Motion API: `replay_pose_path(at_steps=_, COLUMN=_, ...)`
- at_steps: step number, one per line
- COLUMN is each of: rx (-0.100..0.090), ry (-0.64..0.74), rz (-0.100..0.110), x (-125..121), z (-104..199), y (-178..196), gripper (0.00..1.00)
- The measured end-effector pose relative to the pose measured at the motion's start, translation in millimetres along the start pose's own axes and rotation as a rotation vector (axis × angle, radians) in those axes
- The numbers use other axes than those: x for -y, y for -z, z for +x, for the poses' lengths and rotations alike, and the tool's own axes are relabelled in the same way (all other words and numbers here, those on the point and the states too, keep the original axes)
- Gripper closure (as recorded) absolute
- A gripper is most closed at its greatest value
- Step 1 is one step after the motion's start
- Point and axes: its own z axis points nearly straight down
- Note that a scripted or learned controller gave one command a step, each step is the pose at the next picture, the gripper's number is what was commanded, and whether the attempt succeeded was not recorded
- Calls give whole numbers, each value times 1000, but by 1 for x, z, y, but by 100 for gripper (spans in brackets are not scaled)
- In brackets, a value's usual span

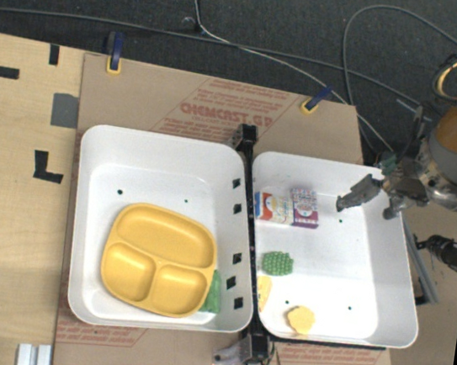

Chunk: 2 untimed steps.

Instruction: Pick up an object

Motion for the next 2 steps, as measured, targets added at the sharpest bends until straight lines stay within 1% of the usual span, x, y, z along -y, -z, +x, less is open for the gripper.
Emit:
replay_pose_path(at_steps=1, rx=2, ry=4, rz=-13, x=-2, z=1, y=8, gripper=0)
replay_pose_path(at_steps=2, rx=2, ry=3, rz=-9, x=-4, z=-6, y=-53, gripper=0)
